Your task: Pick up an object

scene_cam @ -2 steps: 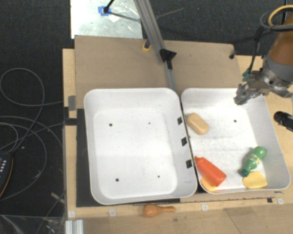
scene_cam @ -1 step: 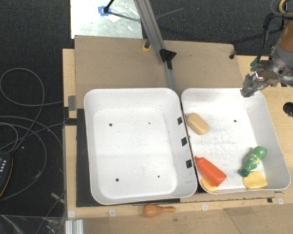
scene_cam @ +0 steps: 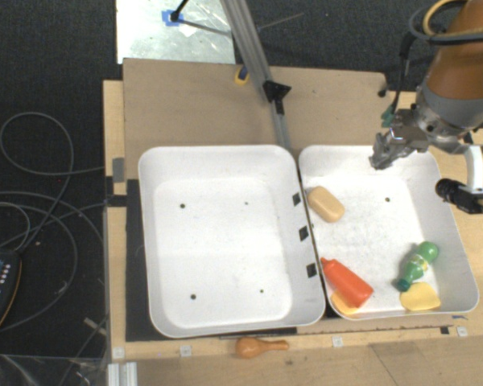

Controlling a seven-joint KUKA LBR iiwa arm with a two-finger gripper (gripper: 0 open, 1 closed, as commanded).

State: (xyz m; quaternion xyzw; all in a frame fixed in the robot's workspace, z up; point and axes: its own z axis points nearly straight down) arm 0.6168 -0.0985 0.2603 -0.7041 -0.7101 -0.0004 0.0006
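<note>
The right bin (scene_cam: 362,158) holds a tan bread-like block (scene_cam: 326,204) near its left wall, an orange-red wedge (scene_cam: 347,284) at its front left corner, a green bottle-shaped toy (scene_cam: 417,264) and a yellow piece (scene_cam: 420,298) at its front right. My gripper (scene_cam: 382,160) hangs over the back of this bin, up and to the right of the tan block, apart from every object. Nothing shows between its fingers.
The left bin (scene_cam: 222,240) lies beside the right one. A slanted metal pole (scene_cam: 253,51) crosses the bench's back edge. An orange pear-shaped toy (scene_cam: 259,346) rests on the bench in front of the bins. Cables lie on the floor at left.
</note>
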